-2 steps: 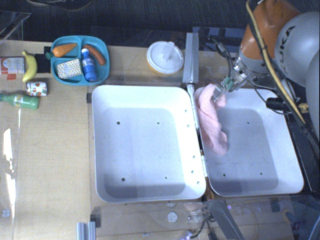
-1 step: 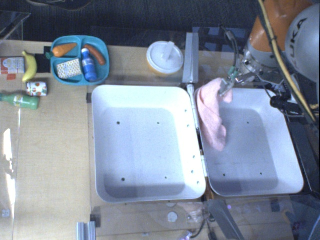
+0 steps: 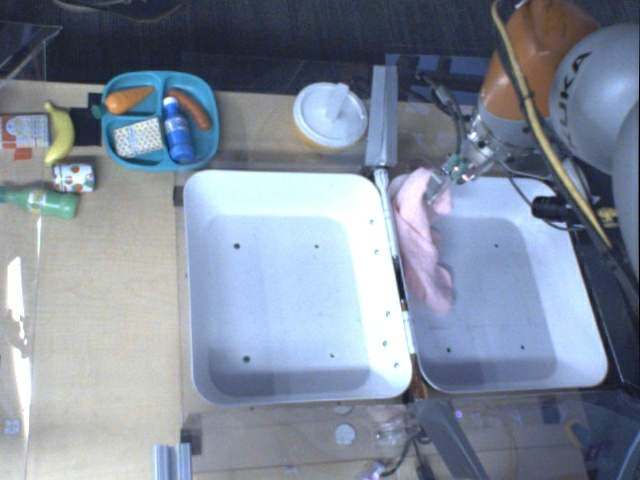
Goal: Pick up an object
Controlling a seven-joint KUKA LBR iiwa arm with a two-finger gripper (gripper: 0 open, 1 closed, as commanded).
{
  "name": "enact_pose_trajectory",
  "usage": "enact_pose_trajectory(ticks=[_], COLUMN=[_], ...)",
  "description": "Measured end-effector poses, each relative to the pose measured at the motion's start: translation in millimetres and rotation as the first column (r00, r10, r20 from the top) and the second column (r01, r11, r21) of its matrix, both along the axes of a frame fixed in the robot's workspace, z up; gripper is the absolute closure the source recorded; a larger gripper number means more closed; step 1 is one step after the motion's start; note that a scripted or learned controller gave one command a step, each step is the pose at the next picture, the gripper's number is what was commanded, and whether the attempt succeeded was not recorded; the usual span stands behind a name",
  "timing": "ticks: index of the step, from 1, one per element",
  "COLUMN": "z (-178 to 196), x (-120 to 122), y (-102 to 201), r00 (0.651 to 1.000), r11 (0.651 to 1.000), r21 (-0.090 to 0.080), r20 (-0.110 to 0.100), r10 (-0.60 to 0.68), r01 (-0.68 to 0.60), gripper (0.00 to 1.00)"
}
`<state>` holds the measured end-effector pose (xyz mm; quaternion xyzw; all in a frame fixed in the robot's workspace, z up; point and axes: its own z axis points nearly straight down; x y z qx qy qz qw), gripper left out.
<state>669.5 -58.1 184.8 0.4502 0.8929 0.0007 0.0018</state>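
Note:
A pink cloth (image 3: pixel 420 243) hangs in the right bin (image 3: pixel 520 358) along its left wall, and its lower end rests on the bin floor. My gripper (image 3: pixel 443 181) is at the cloth's top right corner, near the bin's back left. It is shut on that corner, which is pulled up between the fingers. The grey arm with its orange band (image 3: pixel 530 48) reaches in from the upper right. The left bin (image 3: pixel 290 368) lies beside it.
A teal divided plate (image 3: pixel 205 118) with toy food stands at the back left. A white and yellow lidded bowl (image 3: pixel 330 116) sits behind the bins. A banana (image 3: pixel 60 133), a small can (image 3: pixel 73 177) and a green bottle (image 3: pixel 40 202) lie at the far left.

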Motion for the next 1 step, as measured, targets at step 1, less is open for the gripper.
enact_pose_trajectory(ticks=[1], z=[18.8], x=[-1.0], y=[55.4], r00=[0.982], r11=[0.982], r21=[0.001], r20=[0.001], r10=[-0.188], r01=[0.188], gripper=[1.0])
